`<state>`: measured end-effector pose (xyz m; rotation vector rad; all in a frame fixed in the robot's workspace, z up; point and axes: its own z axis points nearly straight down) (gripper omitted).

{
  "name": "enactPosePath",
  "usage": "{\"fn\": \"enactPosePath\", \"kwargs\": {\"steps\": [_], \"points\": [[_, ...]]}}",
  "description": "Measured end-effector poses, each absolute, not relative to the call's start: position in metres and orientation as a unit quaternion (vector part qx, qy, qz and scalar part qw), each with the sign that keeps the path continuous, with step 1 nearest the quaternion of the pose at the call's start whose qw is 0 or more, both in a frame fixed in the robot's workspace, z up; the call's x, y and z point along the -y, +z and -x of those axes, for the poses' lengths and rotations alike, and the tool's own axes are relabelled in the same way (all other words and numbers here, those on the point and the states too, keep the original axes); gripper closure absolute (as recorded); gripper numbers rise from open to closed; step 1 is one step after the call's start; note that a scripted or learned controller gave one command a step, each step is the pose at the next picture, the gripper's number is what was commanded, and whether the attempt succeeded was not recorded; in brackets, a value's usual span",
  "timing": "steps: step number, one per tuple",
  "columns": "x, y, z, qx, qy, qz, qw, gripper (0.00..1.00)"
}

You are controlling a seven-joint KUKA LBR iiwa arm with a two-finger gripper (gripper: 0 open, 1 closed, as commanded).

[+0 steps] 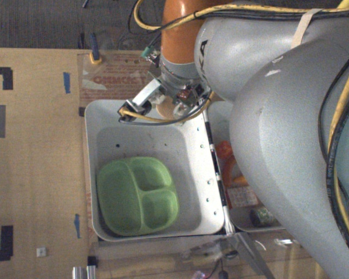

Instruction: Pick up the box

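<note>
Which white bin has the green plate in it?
The left bin, the one you can see all of. The green plate with three sections lies in it. The right bin, mostly under the arm, has small colourful things instead.

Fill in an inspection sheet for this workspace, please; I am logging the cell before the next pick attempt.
Surface: two white bins; left bin on a cardboard-covered bench with blue tape marks.
Job's things: a small printed box lies in the right bin, mostly under the arm.
Clutter: green divided plate in the left bin; orange item and dark item in the right bin.
Grippers: pincer at the left bin's far rim; finger state unclear.
Cables: yellow cable along the arm.
Surroundings: dark floor beyond the bench.
</note>
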<state>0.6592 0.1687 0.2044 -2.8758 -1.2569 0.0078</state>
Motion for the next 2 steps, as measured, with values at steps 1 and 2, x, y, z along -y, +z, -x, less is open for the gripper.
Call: {"fn": "enactPosePath", "kwargs": {"steps": [1, 2], "points": [[-0.162, 0.148, -0.624, 0.312, 0.0013, 0.950, 0.001, 1.00], [-0.172, 0.085, -0.629, 0.372, 0.0008, 0.928, 0.001, 1.00]]}}
